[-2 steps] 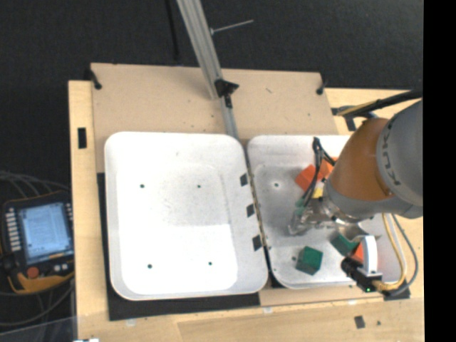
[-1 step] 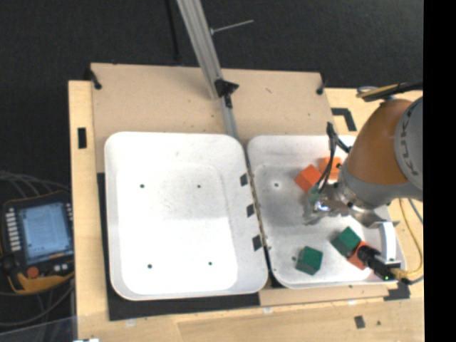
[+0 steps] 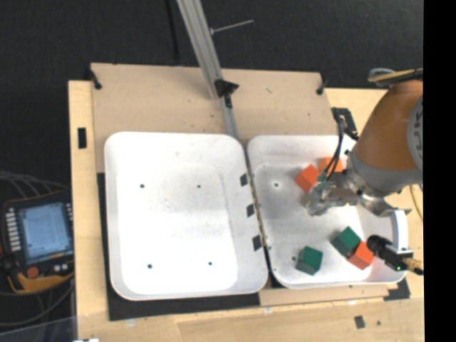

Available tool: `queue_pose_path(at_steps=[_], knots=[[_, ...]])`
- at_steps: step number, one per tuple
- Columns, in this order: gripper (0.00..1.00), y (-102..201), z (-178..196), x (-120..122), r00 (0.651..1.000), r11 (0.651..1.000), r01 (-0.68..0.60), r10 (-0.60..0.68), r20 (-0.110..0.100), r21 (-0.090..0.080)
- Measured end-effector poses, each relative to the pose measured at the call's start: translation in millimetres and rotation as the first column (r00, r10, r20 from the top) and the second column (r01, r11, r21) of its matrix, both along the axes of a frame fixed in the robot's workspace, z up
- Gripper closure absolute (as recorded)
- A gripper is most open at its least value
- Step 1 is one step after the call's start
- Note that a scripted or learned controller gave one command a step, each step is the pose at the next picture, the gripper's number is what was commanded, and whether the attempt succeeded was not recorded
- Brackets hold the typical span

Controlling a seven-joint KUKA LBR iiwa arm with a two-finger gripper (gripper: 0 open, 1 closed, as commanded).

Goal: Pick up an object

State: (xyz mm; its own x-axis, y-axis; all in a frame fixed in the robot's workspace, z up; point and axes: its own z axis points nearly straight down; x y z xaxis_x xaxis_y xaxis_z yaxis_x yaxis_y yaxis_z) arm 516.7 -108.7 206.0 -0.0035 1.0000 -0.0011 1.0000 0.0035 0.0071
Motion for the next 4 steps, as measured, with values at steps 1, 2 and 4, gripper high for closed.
queue_pose_path(at_steps=[1,2,4], knots=[[1.0,-5,61,8,1.0,1.0,0.0,0.0,0.001,-0.001],[1.0,54,55,24,1.0,1.0,-0.003,0.003,-0.005,0.001],[1.0,163,42,34,1.0,1.0,-0.005,0.005,-0.006,0.003]])
